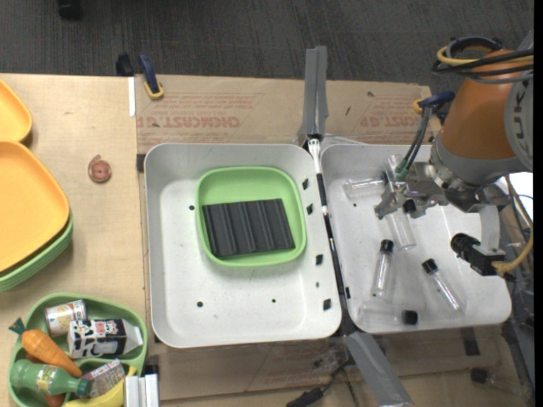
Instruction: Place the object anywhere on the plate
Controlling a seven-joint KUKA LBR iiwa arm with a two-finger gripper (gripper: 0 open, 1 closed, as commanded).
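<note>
While its finger state stays unreadable, the tool (pixel 397 195) low in the right bin (pixel 501 312), clear vials (pixel 383 270) just beside and below.

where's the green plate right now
The green plate sits in the left white bin, toward its back, with a dark ridged mat lying on it; the tubes are in the other bin.

The gripper (pixel 397 195) hangs low over the right bin (pixel 356 312), among clear vials (pixel 383 271) with black caps. In the left bin (pixel 170 312) sits a green plate (pixel 251 178) carrying a dark ribbed pad (pixel 248 226). Orange trays (pixel 25 202) lie far left.
</note>
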